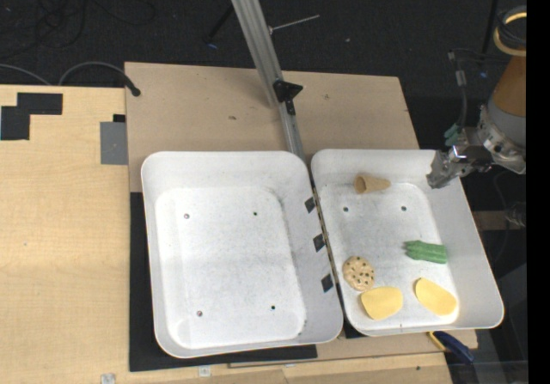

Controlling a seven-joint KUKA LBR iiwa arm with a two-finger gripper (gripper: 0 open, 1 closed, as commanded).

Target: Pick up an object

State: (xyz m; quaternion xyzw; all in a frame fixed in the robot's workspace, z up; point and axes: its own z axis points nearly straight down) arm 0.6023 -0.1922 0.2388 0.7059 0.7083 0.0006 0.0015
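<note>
While the gripper (440, 169) hangs over the right bin's (481, 275) far right corner, I've got nothing picked yet.
I can't tell its state at this range; I see nothing held. Candidates all sit in the right bin: cone (372, 184) near the far wall, green piece (426, 251) at right, cookie (358, 271) and two yellow pieces (381, 302) (436, 295) along the near edge. They look light, small, probably rigid plastic, maybe slick. I'd take the cone across its narrow width; it's nearest.
</note>
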